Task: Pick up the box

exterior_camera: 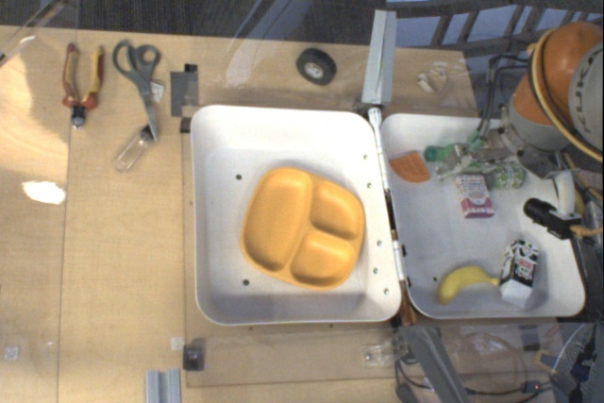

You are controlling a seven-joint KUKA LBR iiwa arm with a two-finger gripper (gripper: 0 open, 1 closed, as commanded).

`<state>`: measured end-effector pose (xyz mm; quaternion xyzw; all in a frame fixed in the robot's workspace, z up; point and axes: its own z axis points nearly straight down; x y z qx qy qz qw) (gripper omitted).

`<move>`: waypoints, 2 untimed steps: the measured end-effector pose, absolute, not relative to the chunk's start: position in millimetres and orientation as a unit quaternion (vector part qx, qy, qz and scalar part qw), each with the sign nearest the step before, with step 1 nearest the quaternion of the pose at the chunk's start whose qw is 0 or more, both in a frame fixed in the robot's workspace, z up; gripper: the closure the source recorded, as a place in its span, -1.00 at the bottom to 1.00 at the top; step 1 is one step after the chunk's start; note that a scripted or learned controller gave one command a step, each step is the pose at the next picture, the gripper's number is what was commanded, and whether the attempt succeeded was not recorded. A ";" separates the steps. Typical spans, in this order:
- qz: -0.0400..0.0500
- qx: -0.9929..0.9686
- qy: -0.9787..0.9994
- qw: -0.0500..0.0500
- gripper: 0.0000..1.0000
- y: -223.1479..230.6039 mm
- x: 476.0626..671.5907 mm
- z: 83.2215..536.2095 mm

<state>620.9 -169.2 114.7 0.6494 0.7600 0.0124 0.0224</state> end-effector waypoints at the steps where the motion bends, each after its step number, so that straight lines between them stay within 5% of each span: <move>1: 0.009 0.647 0.762 0.013 -1.00 -175.5 603.4 104.0; 2: 0.010 0.646 0.763 0.020 1.00 -177.6 606.0 116.7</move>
